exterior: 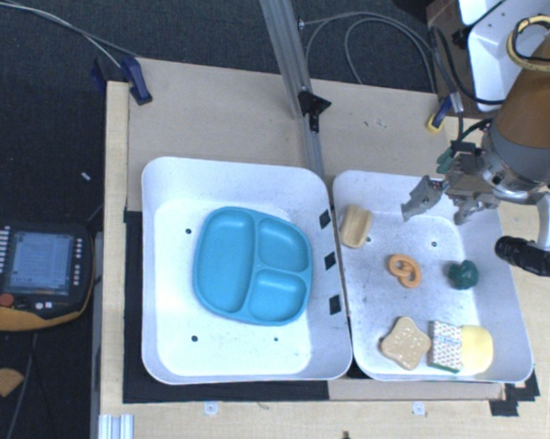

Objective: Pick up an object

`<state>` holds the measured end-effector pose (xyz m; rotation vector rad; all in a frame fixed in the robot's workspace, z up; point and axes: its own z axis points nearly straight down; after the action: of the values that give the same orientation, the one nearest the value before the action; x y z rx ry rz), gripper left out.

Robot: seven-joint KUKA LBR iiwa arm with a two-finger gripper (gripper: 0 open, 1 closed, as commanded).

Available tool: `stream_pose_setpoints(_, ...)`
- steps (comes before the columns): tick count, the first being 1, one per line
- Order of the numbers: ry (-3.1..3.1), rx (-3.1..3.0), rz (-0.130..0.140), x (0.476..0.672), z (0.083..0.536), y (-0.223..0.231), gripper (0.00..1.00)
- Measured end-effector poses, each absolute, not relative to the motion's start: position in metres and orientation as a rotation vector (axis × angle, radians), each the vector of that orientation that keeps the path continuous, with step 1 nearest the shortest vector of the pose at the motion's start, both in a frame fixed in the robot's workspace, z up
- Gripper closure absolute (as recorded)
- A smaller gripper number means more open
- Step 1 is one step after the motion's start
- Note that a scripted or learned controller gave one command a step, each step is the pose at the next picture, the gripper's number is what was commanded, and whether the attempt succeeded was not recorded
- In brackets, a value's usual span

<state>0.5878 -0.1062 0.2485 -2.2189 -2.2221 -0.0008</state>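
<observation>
Starting at nine o'clock, we see a handheld control pendant [34,274] lying off the desk [264,105], out of the arm's reach, as it should be. Next comes the left bin [164,187], where a blue divided plate [252,264] lies flat at the centre; broad and low, it offers the jaws little to close on, so we judge it an unlikely choice. The small pieces are gathered in the right bin [390,189], nearer the arm's side. A tan block [354,226] lies at its ten o'clock corner, a pretzel [405,269] near the middle, and a dark green lump [463,273] at three o'clock. A cracker [405,343], a patterned packet [445,347] and a pale yellow piece [475,347] crowd together at five o'clock, touching, which we think makes a clean grasp harder there. The gripper [442,204] hangs over the bin's twelve o'clock edge with its jaws spread and nothing between them, so no grasp is made yet. The pretzel and green lump, each lying apart, look like the easiest targets.
</observation>
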Motion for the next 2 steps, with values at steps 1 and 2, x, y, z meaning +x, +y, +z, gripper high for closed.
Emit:
stream_pose_setpoints(1,-2.218,-2.218,0.005,0.586,0.206,-0.108,0.0)
stream_pose_setpoints(2,-2.217,-2.217,0.007,0.587,0.143,-0.111,0.0)
